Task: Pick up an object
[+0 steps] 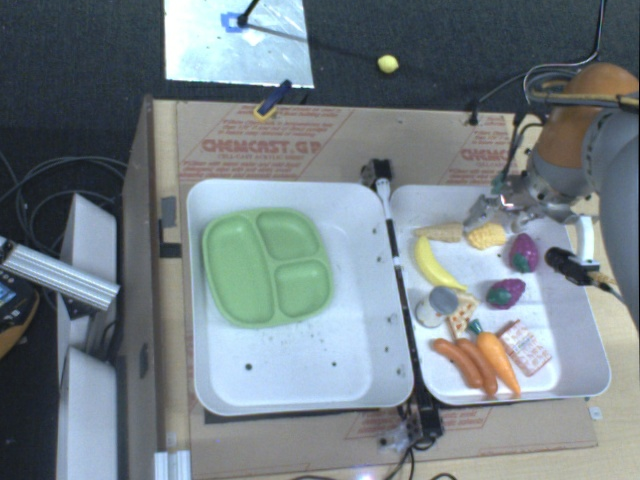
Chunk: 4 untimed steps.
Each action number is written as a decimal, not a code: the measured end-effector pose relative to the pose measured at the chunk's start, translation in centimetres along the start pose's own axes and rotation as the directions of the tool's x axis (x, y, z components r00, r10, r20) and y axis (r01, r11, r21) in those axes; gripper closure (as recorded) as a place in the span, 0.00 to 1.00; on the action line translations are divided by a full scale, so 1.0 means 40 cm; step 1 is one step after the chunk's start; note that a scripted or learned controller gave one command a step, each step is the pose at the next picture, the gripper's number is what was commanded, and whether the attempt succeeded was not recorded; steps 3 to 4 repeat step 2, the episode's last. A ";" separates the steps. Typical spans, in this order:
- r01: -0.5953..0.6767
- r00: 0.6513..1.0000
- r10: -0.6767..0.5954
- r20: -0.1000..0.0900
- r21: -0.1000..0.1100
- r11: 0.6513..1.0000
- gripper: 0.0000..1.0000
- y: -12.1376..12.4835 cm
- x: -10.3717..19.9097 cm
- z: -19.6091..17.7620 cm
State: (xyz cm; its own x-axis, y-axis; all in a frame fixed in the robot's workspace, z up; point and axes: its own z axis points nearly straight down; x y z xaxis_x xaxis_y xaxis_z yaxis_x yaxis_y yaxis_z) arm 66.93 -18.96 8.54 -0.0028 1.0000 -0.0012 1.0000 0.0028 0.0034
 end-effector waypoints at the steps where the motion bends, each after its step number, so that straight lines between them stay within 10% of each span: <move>1: 0.004 1.000 -0.004 0.002 -0.004 1.000 1.00 0.003 0.000 -0.029; 2: 0.003 1.000 -0.003 -0.001 -0.004 1.000 1.00 -0.002 0.186 -0.263; 4: 0.003 1.000 -0.003 -0.001 -0.004 1.000 1.00 -0.002 0.186 -0.263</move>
